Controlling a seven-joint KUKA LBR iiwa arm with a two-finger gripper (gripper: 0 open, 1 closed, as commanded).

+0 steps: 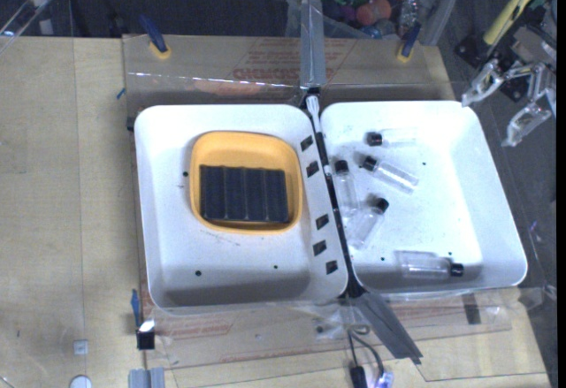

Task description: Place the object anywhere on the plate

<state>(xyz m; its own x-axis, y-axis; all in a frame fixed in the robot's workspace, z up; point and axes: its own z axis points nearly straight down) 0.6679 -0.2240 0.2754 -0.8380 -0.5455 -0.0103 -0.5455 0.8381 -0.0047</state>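
Here, the left bin (164, 201) holds a yellow plate (243, 144) at about its centre. A dark ribbed slab (246, 194) lies flat on the plate, inside its rim; whether it is a loose thing or part of the plate cannot be told.

Across the divider (323, 201), the right bin (478, 201) holds five clear vials with black caps, none of them on the plate. One vial (343, 185) lies at 9 o'clock, just beside the divider. A second (370, 216) lies near the bin's centre, toward 8 o'clock. Two more sit toward 11 o'clock: one (389, 171) slanted, the other (387, 140) above it near the far wall. The fifth (426, 265) lies on its side at 6 o'clock, along the near wall.

The gripper (513, 103) hangs outside the right bin, at 2 o'clock from it, well apart from every vial. It carries nothing visible, and whether it is spread or pressed together cannot be told.
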